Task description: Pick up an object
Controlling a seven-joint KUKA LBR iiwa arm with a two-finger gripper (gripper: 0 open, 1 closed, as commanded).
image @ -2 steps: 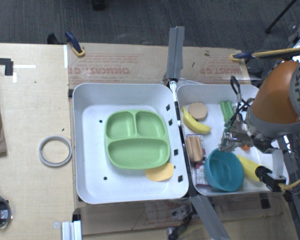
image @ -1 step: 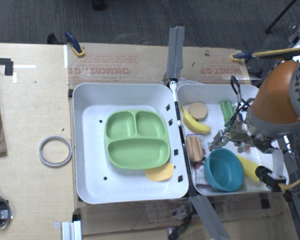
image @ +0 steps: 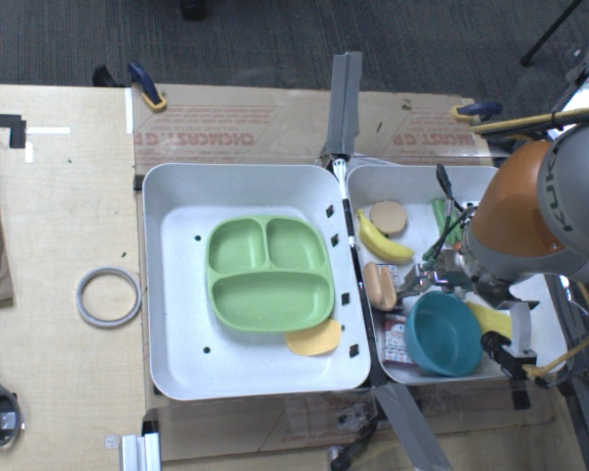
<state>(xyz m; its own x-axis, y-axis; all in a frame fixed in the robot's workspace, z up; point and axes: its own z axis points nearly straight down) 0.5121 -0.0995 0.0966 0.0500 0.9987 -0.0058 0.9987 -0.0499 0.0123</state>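
I see the arm reaching in from three o'clock, its orange band hanging over the right bin. The claw sits low over the middle of that bin, but from this angle the wrist hides too much, and I cannot tell how far it is open or whether it has hold of anything. Just at its nine o'clock lies a bun-like roll, and at eleven o'clock a banana with a round tan cookie-like piece touching its upper end. A teal bowl stands upright at the claw's six o'clock, near the bin's front wall, with a yellow item partly hidden beside it at three o'clock. Something green pokes out at twelve o'clock near the arm. The left bin holds a green divided plate lying flat, with a yellow-orange disc touching its five o'clock edge. On the table to the far left rests a grey ring, well apart from both bins.
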